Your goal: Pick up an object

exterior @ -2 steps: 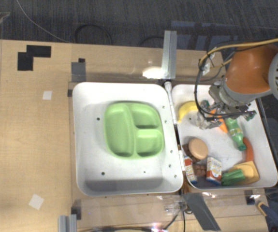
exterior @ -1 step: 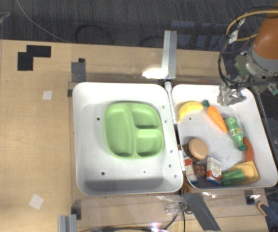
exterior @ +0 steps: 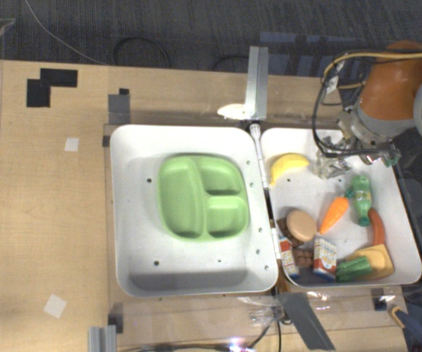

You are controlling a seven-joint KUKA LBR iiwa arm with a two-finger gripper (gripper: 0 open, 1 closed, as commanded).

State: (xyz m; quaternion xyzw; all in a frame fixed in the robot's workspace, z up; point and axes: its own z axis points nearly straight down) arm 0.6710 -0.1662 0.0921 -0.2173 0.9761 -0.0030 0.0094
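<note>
Reaching in from the right side of the camera view, the grey arm with its orange band (exterior: 393, 88) hangs over the back of the right shallow white bin (exterior: 409, 229), and the two-finger gripper (exterior: 333, 165) sits low above the bin floor near the rear wall; whether it is wide or narrow cannot be told, as the metal parts blur together, and no object is seen held in it. Just left of the gripper lies a yellow lemon-shaped toy (exterior: 288, 166), close to the divider between the bins. Toward the front from the gripper are a green bottle-shaped toy (exterior: 359, 196) and an orange plastic carrot (exterior: 334, 214), lying tilted beside each other. A reddish-orange sausage-shaped piece (exterior: 377, 230) lies along the right wall. A round brown bun-like toy (exterior: 301, 225) rests near the divider. At the front edge stand a small printed carton (exterior: 324, 258), a green pepper-like piece (exterior: 354, 268) and a yellow wedge-shaped block (exterior: 376, 258), crowded together. The left shallow white bin (exterior: 133, 262) bears a light green sectioned plastic tray (exterior: 199, 196) at its middle
</note>
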